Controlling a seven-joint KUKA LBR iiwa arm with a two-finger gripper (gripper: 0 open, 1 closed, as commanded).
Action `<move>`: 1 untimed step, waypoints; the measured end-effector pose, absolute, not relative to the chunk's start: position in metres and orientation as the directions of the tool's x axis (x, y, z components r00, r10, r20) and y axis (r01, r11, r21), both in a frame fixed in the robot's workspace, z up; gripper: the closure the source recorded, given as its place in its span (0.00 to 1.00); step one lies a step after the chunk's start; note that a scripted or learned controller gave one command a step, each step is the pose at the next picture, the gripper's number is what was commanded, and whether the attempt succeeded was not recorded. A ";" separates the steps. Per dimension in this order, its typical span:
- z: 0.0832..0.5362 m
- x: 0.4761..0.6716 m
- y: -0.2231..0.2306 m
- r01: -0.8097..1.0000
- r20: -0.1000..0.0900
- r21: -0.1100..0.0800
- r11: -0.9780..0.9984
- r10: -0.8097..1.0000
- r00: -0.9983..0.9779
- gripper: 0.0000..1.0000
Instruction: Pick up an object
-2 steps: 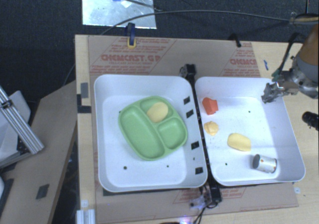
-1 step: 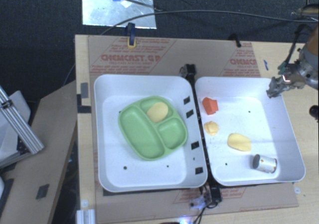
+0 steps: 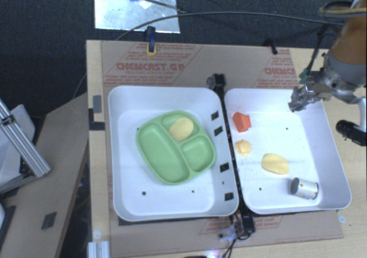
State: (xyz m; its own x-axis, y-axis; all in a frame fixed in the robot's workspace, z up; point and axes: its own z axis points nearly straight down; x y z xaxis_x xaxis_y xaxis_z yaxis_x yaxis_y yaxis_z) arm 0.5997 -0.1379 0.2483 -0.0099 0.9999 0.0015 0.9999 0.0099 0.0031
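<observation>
Taking the black clamp strip (image 3: 229,153) between the two bins as the landmark, the count runs from the front of the bench backward.

In the right bin (image 3: 332,191), nearest the front, lies one silver can (image 3: 304,188) on its side, well right of the strip; its long axis runs left to right with a slight tilt, and the dark open end faces left. Just behind it lies one yellow lump (image 3: 275,163), an oval with its long axis left to right, between the can and the strip. One smaller yellow piece (image 3: 243,147) sits just beside the strip. One orange block (image 3: 241,121) lies farther back, also near the strip.

Left of the strip, the left bin (image 3: 132,194) holds one green divided plate (image 3: 175,148), its long compartment running diagonally from back left to front right. One yellow object (image 3: 182,129) sits in the plate's rear compartment.

Farthest back and well right of the strip, the gripper (image 3: 299,101) hangs over the right bin's rear right part, apart from all four objects there. Whether the claw is open or closed cannot be told from this view.
</observation>
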 end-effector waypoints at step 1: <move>0.247 0.593 -0.088 1.000 0.001 0.002 0.010 1.000 -0.010 1.00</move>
